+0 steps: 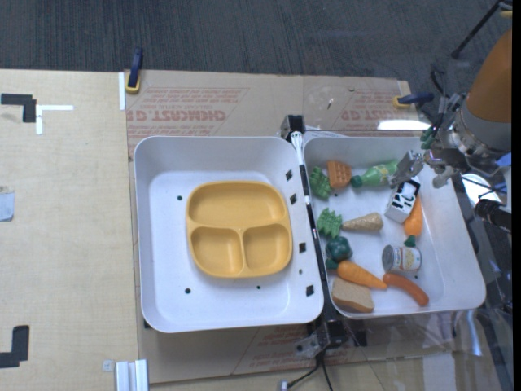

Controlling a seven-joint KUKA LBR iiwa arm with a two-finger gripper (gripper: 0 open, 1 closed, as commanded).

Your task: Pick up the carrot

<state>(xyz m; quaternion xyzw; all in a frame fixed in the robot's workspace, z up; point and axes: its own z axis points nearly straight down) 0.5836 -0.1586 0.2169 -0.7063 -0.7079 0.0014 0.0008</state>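
Two white bins sit side by side on the surface [65, 218], left bin [155, 300] holding a yellow divided plate [239, 227], right bin [456, 275] full of toy food. Arm [492, 88] comes in from the right, grey wrist with an orange band, over the far right corner of the right bin. Its jaws [411, 173] hang over the upper right part of that bin, just above a small black-and-white block [401, 199]; can't tell if the jaws are spread or pressed together, too small and cluttered there. Nothing visibly pinched.

Several orange pieces in the right bin. The carrot [361, 275] lies near the front of the bin, centre-left: smooth orange, tapered, tilted with its thicker end toward a dark green leafy bit [338, 251] it touches, thin end pointing right and down. It rests just above a slice of bread [352, 297], touching or nearly so. A second orange carrot-like piece [406, 288] lies just to its right, below a small tin can [402, 258]. A third orange tapered piece [413, 218] stands near upright beside the block, close under the jaws. The carrot near the front is well apart from the jaws.

Also in there: pale cone-shaped piece [364, 223], green broccoli-like lump [329, 221], an orange ridged chunk [339, 173], a light green vegetable [377, 174] near the back wall.

Cardboard sheet [212, 108] under both bins, blue clamps at its back edge.
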